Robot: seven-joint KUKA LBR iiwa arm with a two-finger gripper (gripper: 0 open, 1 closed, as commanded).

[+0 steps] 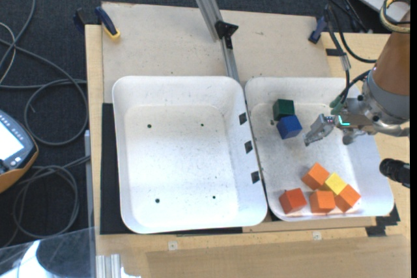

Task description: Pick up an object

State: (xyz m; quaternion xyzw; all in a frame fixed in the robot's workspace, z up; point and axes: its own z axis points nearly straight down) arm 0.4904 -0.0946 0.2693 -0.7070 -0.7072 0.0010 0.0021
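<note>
The grey two-finger gripper (pixel 317 131) hangs over the right-hand shallow white bin (pixel 260 91), just beside a blue cube (pixel 288 127) touching a dark green cube (pixel 283 107) — its fingertips blur together, so whether they are apart cannot be told — while the arm's upper part runs off frame.

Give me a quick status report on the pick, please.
Gripper above right bin, nothing between fingers. Blue cube just beside it, green cube touching behind. Orange and yellow blocks clustered at near edge.
</note>
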